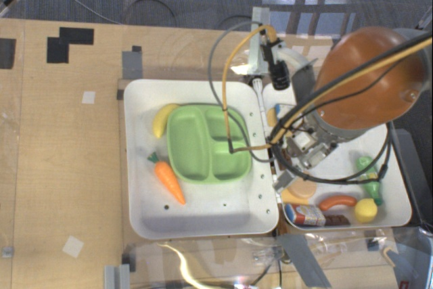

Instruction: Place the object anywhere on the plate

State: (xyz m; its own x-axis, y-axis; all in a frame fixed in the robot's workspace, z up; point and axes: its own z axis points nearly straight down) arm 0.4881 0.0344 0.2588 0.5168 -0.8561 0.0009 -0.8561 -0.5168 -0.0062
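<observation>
Tool [287, 172] hovers near sectioned green plate [203, 143].

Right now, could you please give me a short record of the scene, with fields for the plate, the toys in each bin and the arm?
plate: green, divided, in left bin
left bin toys: banana at plate's upper left edge; carrot at its lower left
right bin toys: sausage, lemon, green piece, others near the front
arm: grey and orange, above right bin
tool: under the wrist, grip unclear

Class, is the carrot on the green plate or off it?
Off. The carrot lies on the left bin's floor beside the green plate's lower left edge.
</observation>
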